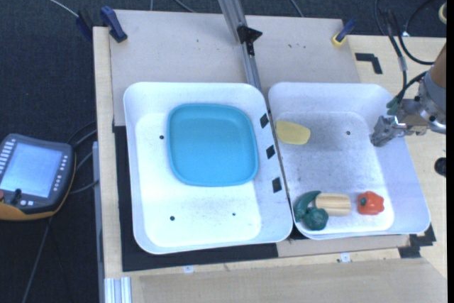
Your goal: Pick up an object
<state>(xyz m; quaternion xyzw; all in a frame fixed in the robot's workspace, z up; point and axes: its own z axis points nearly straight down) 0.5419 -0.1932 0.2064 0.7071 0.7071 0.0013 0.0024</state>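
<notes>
Objs are lying in the right bin (pixel 404 174): yellow piece (pixel 292 133) at upper left, green toy (pixel 311 210), tan block (pixel 333 204) & red pepper (pixel 369 203) lined up along the bottom edge. Gripper (pixel 383 131) is hovering at the bin's right rim, nothing in it; can't tell fingers' state. Blue plate (pixel 213 144) is sitting in the left bin (pixel 142 152) on the table (pixel 177 46).

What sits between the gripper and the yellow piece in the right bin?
Nothing visible. The gripper is at the right bin's right edge, and bare bin floor lies between it and the yellow piece. The green, tan and red items sit along the near edge, off that line.
</notes>
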